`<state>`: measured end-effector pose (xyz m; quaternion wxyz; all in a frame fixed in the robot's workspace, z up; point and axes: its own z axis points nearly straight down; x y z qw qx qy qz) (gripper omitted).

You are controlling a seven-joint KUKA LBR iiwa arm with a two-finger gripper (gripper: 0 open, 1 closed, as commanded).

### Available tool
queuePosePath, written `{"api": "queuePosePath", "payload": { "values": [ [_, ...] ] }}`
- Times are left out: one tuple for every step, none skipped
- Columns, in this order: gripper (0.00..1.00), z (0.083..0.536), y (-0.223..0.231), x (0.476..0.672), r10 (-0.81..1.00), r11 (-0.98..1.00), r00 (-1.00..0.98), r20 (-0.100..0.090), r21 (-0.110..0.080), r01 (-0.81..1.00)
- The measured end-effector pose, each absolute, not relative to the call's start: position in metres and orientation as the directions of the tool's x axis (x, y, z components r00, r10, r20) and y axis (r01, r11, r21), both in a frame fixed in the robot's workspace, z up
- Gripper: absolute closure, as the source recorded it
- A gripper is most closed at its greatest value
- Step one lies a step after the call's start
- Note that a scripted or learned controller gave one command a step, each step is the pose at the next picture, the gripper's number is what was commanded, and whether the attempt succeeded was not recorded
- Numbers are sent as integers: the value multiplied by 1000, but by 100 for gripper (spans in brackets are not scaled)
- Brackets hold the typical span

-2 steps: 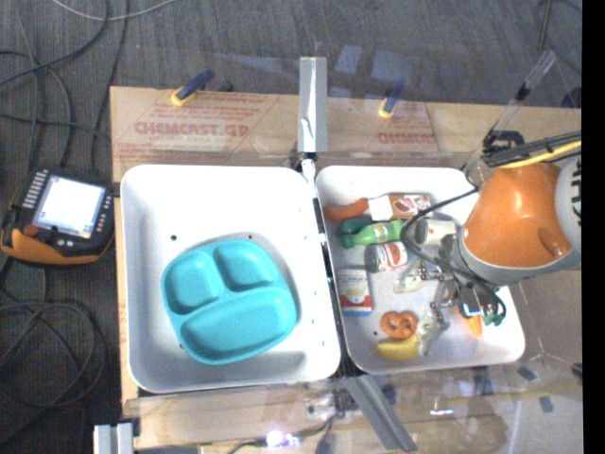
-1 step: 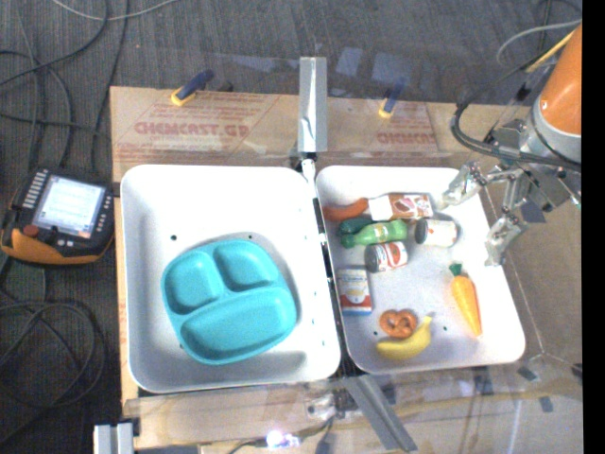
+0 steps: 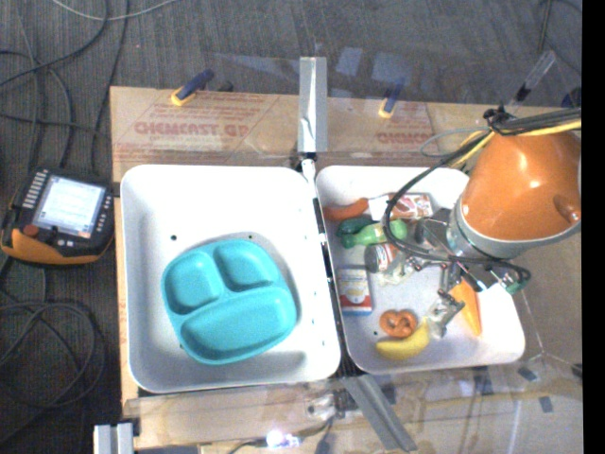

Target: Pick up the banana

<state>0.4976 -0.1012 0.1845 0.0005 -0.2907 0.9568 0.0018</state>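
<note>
banana: front of the right bin, touching the pretzel.
handling: probably light, stiff, smooth toy; you'd pinch mid-curve.
claw: just beside it; spread or pressed, you can't tell.

The right bin is crowded: the banana lies at its near edge, with a pretzel touching its far side and a carrot to the right. Bare floor lies left of the banana; the arm overhangs the far right.
</note>
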Motion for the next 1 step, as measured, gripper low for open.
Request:
{"api": "queuePosePath", "payload": {
  "values": [
    [0, 112, -106, 496, -714, 700, -700, -2, -1, -714]
  ]
}}
